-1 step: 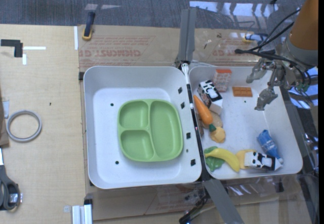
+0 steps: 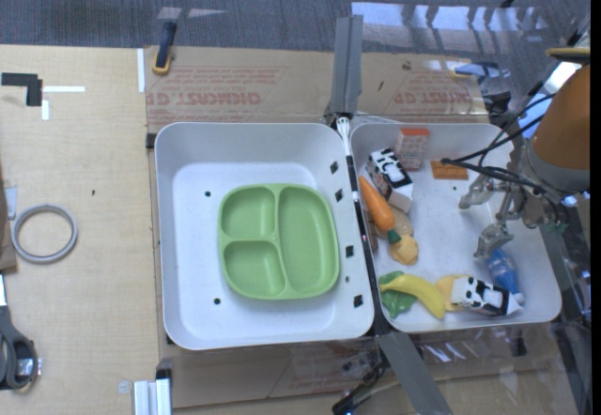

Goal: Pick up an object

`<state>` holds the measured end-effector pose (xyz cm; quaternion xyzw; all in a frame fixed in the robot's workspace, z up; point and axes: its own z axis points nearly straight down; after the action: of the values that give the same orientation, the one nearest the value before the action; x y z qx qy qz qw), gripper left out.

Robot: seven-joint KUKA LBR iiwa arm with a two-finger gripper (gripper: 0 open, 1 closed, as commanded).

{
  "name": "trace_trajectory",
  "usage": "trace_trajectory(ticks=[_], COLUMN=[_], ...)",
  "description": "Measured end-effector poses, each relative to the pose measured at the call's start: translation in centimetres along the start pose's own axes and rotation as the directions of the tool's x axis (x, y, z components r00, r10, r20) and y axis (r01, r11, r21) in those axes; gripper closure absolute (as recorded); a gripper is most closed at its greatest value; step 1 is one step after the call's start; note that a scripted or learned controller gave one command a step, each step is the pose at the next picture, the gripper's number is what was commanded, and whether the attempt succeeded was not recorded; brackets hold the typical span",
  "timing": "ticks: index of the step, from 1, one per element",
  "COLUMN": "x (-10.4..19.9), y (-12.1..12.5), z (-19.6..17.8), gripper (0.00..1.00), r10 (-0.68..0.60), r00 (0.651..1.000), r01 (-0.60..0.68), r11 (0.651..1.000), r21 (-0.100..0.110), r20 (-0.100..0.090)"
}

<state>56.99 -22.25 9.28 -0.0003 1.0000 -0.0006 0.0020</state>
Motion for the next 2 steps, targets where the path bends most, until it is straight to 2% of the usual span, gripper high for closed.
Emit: trace_trajectory(ticks=[1,2], x=[5.9,8.1], y=[0.1,0.2], z=[0.0,-0.7], gripper=[0.00,0.00], r10=[0.083,0.161], r00=[0.997,0.986], r01=[-0.083,-0.161], r11=[0.997,0.987], r21=[0.000,0.004], r20=[0.001,0.032])
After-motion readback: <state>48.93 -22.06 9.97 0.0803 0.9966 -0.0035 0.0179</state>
